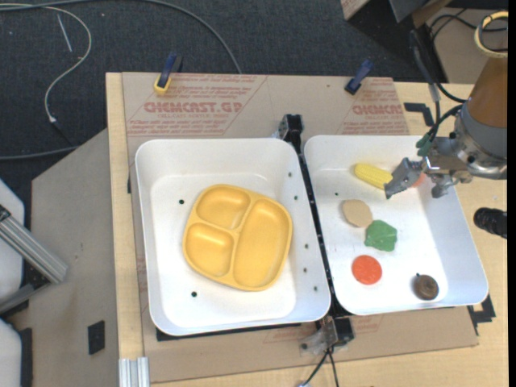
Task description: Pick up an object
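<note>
The right bin (463, 240) holds several small items: a yellow block (371, 174), a tan oval piece (356, 213), a green lump (380, 236), a red disc (367, 269) and a small brown round thing (426, 285). My gripper (419, 182) hangs over the bin's far right part, just right of the yellow block, with its fingers spread apart. A small orange-red bit (417, 178) shows between the fingers, mostly hidden; whether they touch it I cannot tell.
The left bin (153, 176) holds a yellow divided plate (238, 236). Black clips (291, 126) join the bins at the far edge, and blue clamps (167, 72) hold the cardboard base. Cables trail on the floor at the left.
</note>
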Tool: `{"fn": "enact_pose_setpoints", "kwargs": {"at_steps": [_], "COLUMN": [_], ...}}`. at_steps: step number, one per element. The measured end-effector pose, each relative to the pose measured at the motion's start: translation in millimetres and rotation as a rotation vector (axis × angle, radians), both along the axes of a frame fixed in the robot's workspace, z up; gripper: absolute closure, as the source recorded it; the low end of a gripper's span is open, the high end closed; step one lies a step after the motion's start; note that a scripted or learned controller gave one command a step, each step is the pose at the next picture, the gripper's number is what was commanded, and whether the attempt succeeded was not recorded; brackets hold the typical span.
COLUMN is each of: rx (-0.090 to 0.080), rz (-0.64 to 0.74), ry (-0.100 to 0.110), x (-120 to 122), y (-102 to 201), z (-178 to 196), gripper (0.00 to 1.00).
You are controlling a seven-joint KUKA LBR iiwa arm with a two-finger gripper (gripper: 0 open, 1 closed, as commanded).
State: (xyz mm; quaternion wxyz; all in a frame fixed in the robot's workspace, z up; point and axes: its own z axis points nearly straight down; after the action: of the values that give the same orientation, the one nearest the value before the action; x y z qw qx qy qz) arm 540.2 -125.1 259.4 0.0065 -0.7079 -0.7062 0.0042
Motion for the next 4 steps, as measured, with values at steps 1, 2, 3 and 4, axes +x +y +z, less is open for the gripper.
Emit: {"fn": "enact_pose_setpoints", "kwargs": {"at_steps": [1,2,3,4], "rx": [-0.002,-0.001,-0.001,-0.001], "rz": [0.003,0.002,0.002,0.003], "ry": [-0.013,-0.01,-0.01,-0.011], "x": [2.2,-2.6,6.7,15.4], "y": [0.4,-6.6,-7.0,-11.2], "z": [6.9,-39.2,-95.3,-145.9], "gripper": [0.0,0.0,0.0,0.0]}}
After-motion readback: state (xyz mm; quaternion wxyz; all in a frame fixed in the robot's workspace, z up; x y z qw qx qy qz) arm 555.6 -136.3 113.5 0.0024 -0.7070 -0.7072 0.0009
